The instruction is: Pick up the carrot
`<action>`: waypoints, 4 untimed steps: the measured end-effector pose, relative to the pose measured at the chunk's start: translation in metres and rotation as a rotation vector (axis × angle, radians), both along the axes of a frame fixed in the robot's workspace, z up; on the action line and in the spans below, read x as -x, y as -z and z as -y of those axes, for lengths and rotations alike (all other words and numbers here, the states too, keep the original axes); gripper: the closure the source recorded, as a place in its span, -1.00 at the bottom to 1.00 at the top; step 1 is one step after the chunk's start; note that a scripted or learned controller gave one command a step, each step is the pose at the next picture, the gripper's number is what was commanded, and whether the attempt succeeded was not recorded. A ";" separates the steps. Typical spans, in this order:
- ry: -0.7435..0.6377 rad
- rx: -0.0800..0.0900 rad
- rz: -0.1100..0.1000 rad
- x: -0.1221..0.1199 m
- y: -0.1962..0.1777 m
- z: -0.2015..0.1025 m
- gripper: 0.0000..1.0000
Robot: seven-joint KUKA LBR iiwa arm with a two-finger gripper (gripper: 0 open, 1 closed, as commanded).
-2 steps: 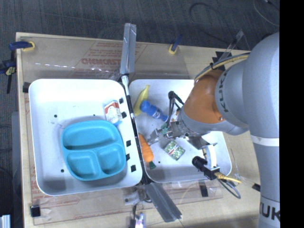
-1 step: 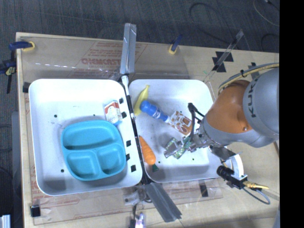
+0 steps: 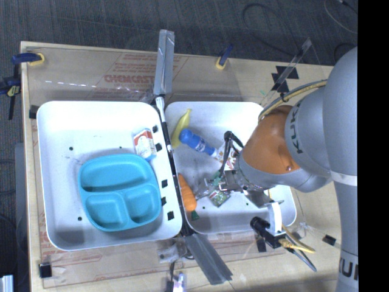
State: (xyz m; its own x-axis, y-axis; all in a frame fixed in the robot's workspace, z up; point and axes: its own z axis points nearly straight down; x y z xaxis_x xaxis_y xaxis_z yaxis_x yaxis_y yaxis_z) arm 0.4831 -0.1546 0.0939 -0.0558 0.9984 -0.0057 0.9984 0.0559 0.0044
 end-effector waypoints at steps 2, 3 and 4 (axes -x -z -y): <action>0.136 0.029 0.023 0.004 -0.030 -0.035 -1.00; 0.139 0.042 0.025 0.005 -0.007 -0.032 -1.00; 0.151 -0.007 -0.006 0.007 -0.035 0.034 -1.00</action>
